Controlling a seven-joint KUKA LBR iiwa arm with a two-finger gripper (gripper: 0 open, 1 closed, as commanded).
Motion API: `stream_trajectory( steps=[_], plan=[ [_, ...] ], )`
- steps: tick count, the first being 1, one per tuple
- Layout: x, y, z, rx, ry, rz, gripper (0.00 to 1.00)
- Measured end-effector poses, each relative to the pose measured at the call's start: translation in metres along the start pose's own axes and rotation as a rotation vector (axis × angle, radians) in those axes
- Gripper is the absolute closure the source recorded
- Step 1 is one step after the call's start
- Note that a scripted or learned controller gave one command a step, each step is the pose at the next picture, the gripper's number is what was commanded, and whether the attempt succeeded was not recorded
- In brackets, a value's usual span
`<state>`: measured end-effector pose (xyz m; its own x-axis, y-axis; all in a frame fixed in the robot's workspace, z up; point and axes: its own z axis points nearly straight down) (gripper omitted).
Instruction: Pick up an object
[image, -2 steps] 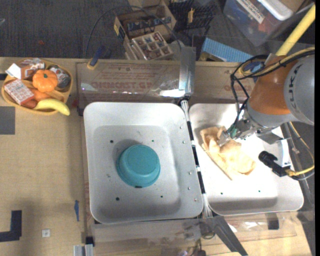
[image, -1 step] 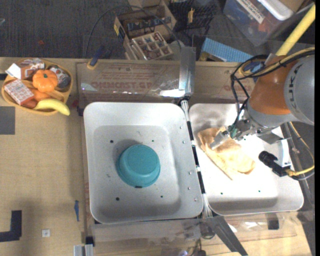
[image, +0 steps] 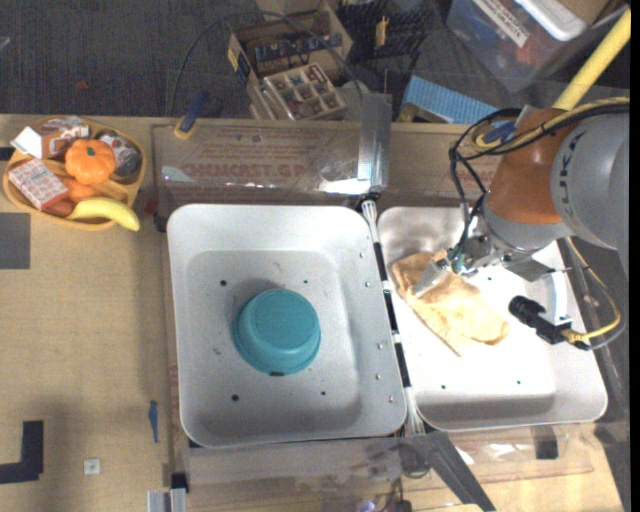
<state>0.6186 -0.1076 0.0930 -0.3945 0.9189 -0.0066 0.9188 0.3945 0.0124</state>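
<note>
The end effector (image: 458, 262) sits low in the right-hand white bin (image: 520, 395), on the upper edge of a flat tan flatbread-like piece (image: 455, 305) — apparently placed to pinch that raised edge. Whether it has closed cannot be told. A teal plastic bowl (image: 279, 331) lies upturned left of the flatbread.

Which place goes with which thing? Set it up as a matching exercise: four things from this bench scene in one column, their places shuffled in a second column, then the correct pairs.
Things:
1. teal bowl
2. tan cloth
3. banana
4. gripper

Places:
A. in the fruit dish at the bench's far left corner
B. over the upper left part of the right bin, at the cloth's upper edge
C. upside down in the middle of the left bin
D. spread on the floor of the right bin

Pairs: 1-C, 2-D, 3-A, 4-B
</note>
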Motion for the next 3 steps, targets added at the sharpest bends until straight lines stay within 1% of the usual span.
stream_trajectory(
  steps=[1, 2, 3],
  plan=[
    [-0.001, 0.002, -0.012, -0.007, -0.001, 0.001, 1.0],
    [-0.001, 0.002, -0.012, -0.007, -0.001, 0.001, 0.0],
    [-0.008, 0.023, 0.0, 0.0, -0.001, 0.004, 0.0]
  ],
)
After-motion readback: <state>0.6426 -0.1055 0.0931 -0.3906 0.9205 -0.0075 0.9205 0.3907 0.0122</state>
